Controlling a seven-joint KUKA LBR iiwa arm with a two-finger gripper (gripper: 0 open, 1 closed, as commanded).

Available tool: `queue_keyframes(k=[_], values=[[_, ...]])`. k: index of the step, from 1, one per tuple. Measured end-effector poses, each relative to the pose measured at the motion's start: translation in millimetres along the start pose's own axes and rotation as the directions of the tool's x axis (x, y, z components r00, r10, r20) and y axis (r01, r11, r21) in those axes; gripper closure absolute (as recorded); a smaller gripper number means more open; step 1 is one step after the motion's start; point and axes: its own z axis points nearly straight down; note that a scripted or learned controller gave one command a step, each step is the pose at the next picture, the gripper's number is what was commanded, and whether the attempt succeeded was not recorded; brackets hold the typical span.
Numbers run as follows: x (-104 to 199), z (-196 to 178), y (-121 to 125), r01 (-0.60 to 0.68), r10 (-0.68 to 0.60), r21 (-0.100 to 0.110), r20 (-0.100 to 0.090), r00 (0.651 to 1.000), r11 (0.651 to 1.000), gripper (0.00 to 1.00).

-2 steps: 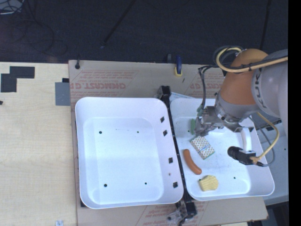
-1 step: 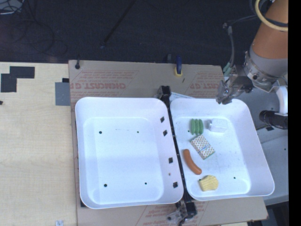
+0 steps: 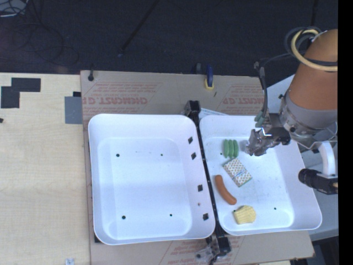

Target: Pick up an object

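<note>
The right bin (image 3: 287,217) holds a green ribbed object (image 3: 230,148), a small white box with a blue-green pattern (image 3: 237,171), an orange sausage-shaped piece (image 3: 224,189) and a yellow corn-like piece (image 3: 244,215). My gripper (image 3: 257,146) hangs over the right bin's upper middle, just right of the green object and above the patterned box. Nothing is visible between its dark tips.
The left bin (image 3: 105,131) lies beside the right one, with a black divider with clips (image 3: 197,153) between them. Both rest on a cardboard sheet (image 3: 143,93). The arm's orange-banded body (image 3: 317,65) looms over the right bin's far right side.
</note>
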Motion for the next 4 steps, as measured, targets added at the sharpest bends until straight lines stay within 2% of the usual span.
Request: queue_keyframes(k=[1, 2, 3, 4], values=[[66.5, -31.8, 6.5, 0.006, -0.006, -0.008, 0.000, 1.000, 1.000, 1.00], [58.3, -16.1, -51.1, -0.004, 0.004, 0.000, 0.001, 1.000, 1.000, 1.00], [80.8, -57.9, -19.8, 0.001, -0.001, -0.010, 0.002, 1.000, 1.000, 1.00], [133.5, -118.9, 52.6, 0.003, -0.003, -0.015, 0.001, 1.000, 1.000, 1.00]])
